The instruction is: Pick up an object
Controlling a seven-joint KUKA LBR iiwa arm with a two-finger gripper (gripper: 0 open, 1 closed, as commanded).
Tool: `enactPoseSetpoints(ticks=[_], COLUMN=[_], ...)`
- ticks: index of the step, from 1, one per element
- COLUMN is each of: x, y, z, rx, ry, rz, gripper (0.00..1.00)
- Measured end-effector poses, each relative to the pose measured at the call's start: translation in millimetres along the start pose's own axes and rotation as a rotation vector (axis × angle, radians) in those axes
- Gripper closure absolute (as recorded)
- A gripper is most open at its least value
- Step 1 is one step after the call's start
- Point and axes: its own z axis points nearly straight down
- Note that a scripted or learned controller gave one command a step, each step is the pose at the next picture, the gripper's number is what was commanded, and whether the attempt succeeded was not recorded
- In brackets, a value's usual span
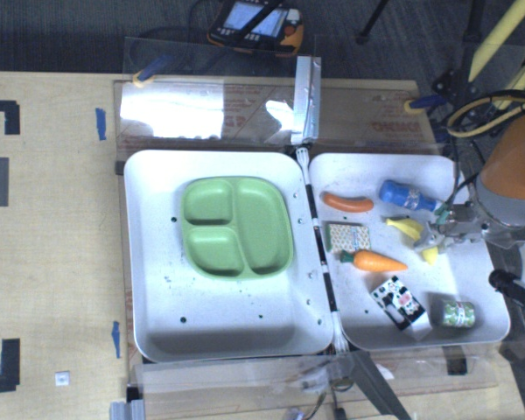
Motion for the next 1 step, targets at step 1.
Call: enactPoseSetpoints(ticks=[1], x=[63.1], y=[-22.9], z=[-100.7], rx=[-0.001], ry=[-0.004], rz=[-0.069], gripper=[1.0])
